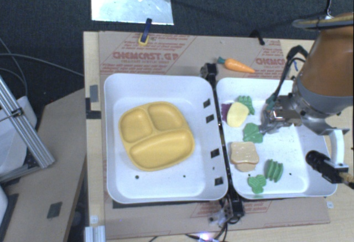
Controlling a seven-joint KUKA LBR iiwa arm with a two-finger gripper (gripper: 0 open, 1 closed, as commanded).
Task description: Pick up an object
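My gripper [269,123] hangs low in the right bin [293,185], near its middle, just right of a green leafy toy [253,133]. A pale yellow toy piece [237,114] lies to the left, with a purple piece [225,109] beside it and another green leafy piece [245,103] above. A tan toast slice [244,155] sits lower down. Green bean pods [273,170] and a green broccoli-like piece [256,183] lie near the bin's front.
The left bin [119,91] holds a yellow divided plate [156,134]. A toy carrot [236,65] lies on the board behind the bins. A black divider [217,124] runs between the bins. The arm's grey body [326,80] covers the right bin's far right.
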